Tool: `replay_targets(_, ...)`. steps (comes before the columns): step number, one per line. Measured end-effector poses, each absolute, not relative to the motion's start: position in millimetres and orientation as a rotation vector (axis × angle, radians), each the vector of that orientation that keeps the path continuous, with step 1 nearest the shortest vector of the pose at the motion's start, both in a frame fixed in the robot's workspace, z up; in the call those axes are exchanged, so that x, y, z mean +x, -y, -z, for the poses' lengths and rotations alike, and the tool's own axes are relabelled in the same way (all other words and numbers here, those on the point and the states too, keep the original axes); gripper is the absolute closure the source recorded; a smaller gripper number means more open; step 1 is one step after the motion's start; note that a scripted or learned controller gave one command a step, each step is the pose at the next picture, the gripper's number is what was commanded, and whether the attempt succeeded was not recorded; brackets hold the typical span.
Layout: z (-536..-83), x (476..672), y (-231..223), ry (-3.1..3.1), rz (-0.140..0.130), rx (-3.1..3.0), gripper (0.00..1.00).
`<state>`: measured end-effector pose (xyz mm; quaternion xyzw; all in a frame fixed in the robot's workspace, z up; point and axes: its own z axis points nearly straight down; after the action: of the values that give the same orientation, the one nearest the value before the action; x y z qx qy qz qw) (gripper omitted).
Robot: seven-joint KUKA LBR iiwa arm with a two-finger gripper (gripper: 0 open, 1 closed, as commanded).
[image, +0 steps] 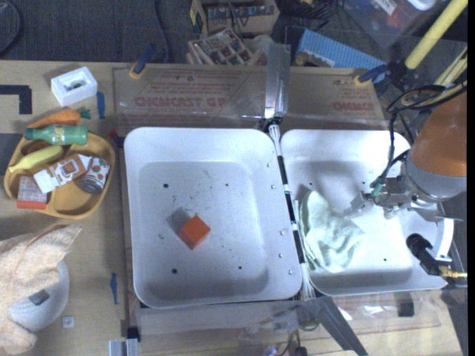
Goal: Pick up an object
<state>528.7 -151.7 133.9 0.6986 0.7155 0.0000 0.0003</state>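
Left of centre, left bin (141, 199) holding an orange block (196, 231). Right of centre, right bin (334, 143) holding crumpled pale cloth (330, 232); gripper (369, 197) touching cloth's upper edge, jaws' state impossible to tell.

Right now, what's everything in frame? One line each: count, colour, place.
left bin: 1, white, bench centre-left
right bin: 1, white, beside the left bin, on its right
orange block: 1, orange with a grey face, middle of the left bin
cloth: 1, pale greenish white, crumpled, left half of the right bin
yellow bowl: 1, yellow, far left of the bench, holding a green bottle and toy food packs
small white box: 1, white, upper left of the bench
fabric: 1, cream, lower left corner
arm: 1, grey with orange band, over the right bin's right side
hand: 1, dark, at the cloth's right edge
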Motion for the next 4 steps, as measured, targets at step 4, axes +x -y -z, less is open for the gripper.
replay_targets(4,-93,643.0,106,-2.534,-0.009,1.833,0.0)
